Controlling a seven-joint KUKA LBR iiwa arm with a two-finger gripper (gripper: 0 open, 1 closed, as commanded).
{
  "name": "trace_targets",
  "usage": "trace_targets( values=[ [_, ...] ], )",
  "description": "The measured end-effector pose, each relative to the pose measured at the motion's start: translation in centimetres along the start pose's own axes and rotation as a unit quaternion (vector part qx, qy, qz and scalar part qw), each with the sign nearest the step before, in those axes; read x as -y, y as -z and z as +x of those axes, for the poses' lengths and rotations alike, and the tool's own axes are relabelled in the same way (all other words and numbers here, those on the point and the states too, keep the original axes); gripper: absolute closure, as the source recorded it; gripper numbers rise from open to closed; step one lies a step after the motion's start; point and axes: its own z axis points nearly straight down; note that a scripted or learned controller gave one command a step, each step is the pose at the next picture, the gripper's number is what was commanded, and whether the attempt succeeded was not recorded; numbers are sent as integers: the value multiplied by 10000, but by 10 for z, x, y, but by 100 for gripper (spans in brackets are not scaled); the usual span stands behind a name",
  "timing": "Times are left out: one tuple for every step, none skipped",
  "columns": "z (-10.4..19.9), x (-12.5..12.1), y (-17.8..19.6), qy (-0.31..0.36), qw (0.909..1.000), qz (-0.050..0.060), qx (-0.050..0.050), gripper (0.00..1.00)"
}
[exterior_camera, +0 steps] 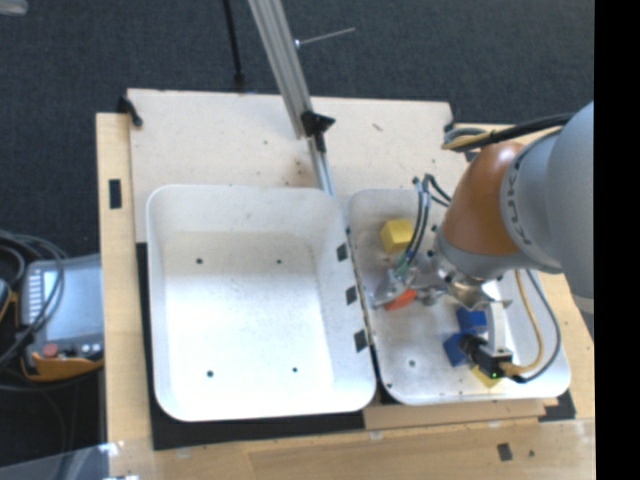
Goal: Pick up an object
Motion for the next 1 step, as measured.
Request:
trace_targets(
  values=[
    [-1,-1,12,-47,10000,-23,-10,100]
  ],
)
